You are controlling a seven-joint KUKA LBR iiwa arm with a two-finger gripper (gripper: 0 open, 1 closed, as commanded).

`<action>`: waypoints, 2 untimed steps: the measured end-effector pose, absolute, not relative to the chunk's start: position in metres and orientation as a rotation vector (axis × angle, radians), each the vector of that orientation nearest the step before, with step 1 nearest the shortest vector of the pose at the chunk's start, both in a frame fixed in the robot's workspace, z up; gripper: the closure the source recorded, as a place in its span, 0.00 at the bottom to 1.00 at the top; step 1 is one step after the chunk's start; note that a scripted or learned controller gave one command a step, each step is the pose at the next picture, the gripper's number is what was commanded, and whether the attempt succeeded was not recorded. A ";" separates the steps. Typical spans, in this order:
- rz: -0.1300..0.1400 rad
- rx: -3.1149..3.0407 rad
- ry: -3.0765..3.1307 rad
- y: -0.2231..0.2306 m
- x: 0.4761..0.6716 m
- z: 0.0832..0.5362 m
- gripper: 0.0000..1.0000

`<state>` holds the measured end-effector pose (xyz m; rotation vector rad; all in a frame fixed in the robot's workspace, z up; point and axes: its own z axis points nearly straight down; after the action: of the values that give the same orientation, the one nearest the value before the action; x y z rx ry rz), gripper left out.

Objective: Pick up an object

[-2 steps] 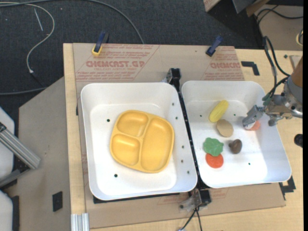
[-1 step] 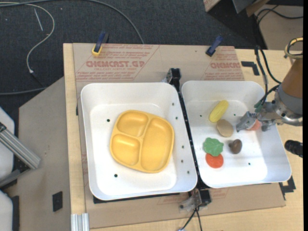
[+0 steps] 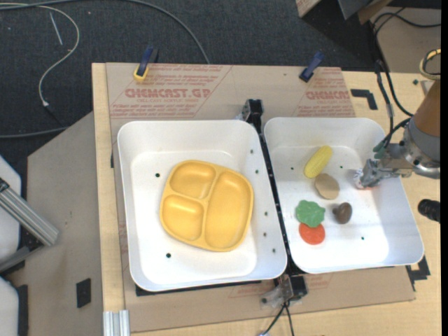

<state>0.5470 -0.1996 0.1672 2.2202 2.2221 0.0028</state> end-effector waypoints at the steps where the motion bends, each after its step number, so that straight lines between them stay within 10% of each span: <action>1: 0.005 2.215 2.218 -0.200 0.549 0.222 1.00; 2: 0.003 2.218 2.220 -0.200 0.550 0.236 1.00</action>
<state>0.5496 -0.2001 0.2356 2.2180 2.2205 0.0025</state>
